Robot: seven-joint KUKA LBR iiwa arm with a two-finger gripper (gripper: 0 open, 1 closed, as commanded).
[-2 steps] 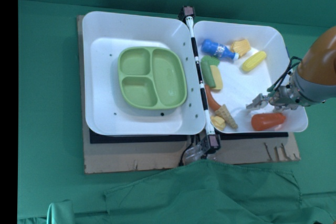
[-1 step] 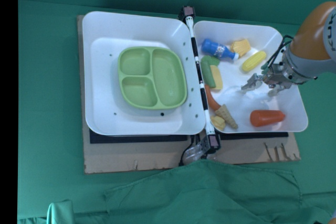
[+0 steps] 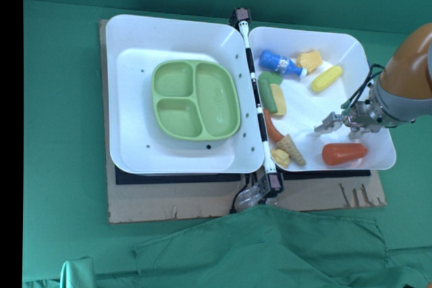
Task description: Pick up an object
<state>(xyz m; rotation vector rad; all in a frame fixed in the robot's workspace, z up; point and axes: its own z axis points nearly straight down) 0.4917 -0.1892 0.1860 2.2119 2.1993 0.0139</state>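
Hovering over the right-hand white bin, the end effector sits at the middle right of the frame, its metal fingers spread apart with nothing between them. The grey arm with its orange band enters from the right edge.

The nearest candidate for a pick appears to be the orange-red plastic carrot-like toy, lying on the bin floor near the bin's lower right corner. It lies just below the end effector and slightly to the right, close but apart from it. Its long axis runs nearly left to right across the frame, with the narrower end pointing right, though the shape is hard to read at this size.

Other toys lie further off: a yellow plastic corn cob above the end effector, a blue bottle with a white label toward the upper left of this bin, and a tan waffle cone by the lower left of the bin, next to the divider.

The left-hand white bin holds a pale green divided plate, well apart from the arm.

A short shift downward in the frame, with the fingers closing across the toy's short width, is probably what the pick calls for.
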